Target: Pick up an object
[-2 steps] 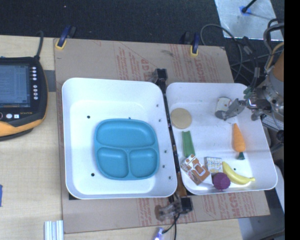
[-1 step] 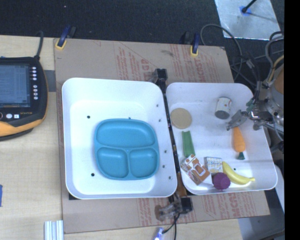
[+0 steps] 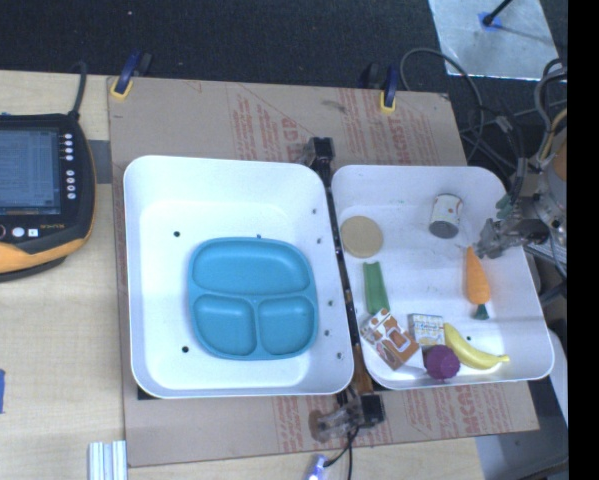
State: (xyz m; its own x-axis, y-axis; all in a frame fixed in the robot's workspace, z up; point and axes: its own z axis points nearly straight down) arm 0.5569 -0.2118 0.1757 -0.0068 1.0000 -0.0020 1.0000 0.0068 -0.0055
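One carrot (image 3: 476, 276), one banana (image 3: 473, 350), two bins (image 3: 139, 268)

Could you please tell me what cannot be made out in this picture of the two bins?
- gripper, camera view: small, blurred and dark at the right bin's edge.
- arm: cut off by the right edge.
- snack packets: print too small to read.
- tablet: screen text too small; cut off by the left edge.
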